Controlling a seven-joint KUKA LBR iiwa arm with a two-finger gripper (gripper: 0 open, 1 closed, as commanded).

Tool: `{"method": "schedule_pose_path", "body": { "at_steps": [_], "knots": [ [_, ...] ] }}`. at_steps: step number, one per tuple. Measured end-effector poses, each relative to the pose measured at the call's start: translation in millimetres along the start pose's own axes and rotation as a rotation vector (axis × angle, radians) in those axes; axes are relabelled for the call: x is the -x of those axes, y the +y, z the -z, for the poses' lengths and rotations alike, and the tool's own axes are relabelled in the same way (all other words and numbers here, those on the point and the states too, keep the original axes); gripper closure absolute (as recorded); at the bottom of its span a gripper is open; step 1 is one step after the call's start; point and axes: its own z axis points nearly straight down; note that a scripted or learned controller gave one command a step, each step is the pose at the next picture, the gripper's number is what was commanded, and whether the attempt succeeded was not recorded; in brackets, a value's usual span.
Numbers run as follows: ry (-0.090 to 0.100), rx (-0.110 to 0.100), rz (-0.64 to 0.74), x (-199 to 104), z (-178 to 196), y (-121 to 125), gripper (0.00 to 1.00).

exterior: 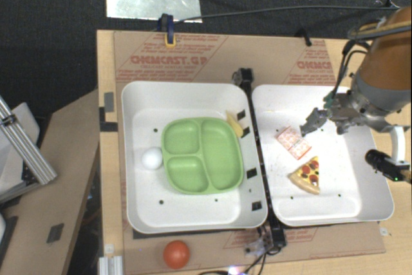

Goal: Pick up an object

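Pink cracker-like tile (292, 142) is the most likely pick target: it lies flat on the floor of the right-hand bin (360, 203), toward that bin's left wall and roughly midway between its far and near edges. Just beside it, toward the near edge, lies a toy pizza slice (305, 175); the two pieces are close but appear apart. Both lie loose and well clear of the walls, which leaves room for a descent from above.

The arm enters over the right edge of the table, and the jaws (314, 120) hang above the right-hand bin at a tilt, tips directed down and to the left. Whether the jaws are spread or pressed together cannot be determined at this resolution. Nothing is visible between them. The tile sits just beside the tips, slightly nearer the left wall and the near edge; contact is not evident.

The left-hand bin (138, 158) carries a green divided tray (201, 154) at its centre, a white ball (152, 158) touching the tray's left side, and a yellow piece (235, 123) at the tray's far right corner. An orange ball (176, 254) rests on the table outside the bins, at the near edge.
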Motion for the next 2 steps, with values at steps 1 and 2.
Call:
{"method": "schedule_pose_path", "body": {
  "at_steps": [1,2],
  "knots": [
    [-0.001,0.009,0.002,-0.1,4.8,2.1,0.0],
    [-0.001,0.007,0.002,-6.5,-43.9,10.3,0.0]
  ]
}}
